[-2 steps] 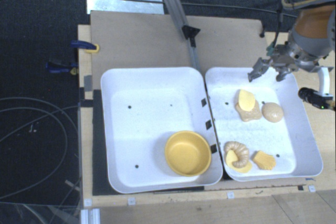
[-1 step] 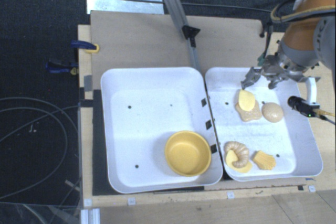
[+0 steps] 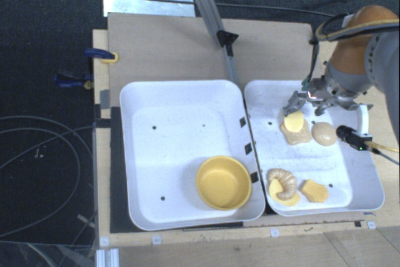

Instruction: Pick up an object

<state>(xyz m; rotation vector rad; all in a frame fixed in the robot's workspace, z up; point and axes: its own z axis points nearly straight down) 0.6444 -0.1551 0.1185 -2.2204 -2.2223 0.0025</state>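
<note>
A small yellow piece (image 3: pixel 294 120) sits on top of a pale tan lump (image 3: pixel 297 133) in the upper part of the right bin (image 3: pixel 362 197). The yellow piece is smooth and rounded, and the lump under it is soft-edged and irregular. The gripper (image 3: pixel 306 101) hangs just above and beside the yellow piece, its metal fingers spread apart with nothing between them; one fingertip (image 3: pixel 291 109) points down right at the yellow piece's upper edge, though actual contact cannot be made out.

Just right of the tan lump lies a smooth beige egg-shaped thing (image 3: pixel 324 134), touching or nearly touching it. Below the lump, near the bin's lower edge, a ridged, curled tan piece (image 3: pixel 283 181) rests on a flat yellow slice (image 3: pixel 287 198), and beside those lies a small yellow-orange wedge (image 3: pixel 314 191) with a rough surface.

The right bin is shallow, white and matte with rounded corners. To the left of the lump, the matching left bin (image 3: pixel 150 109) holds a round yellow bowl (image 3: pixel 224 182), upright, in its lower right corner. Both bins rest on a brown board (image 3: pixel 162 47).
</note>
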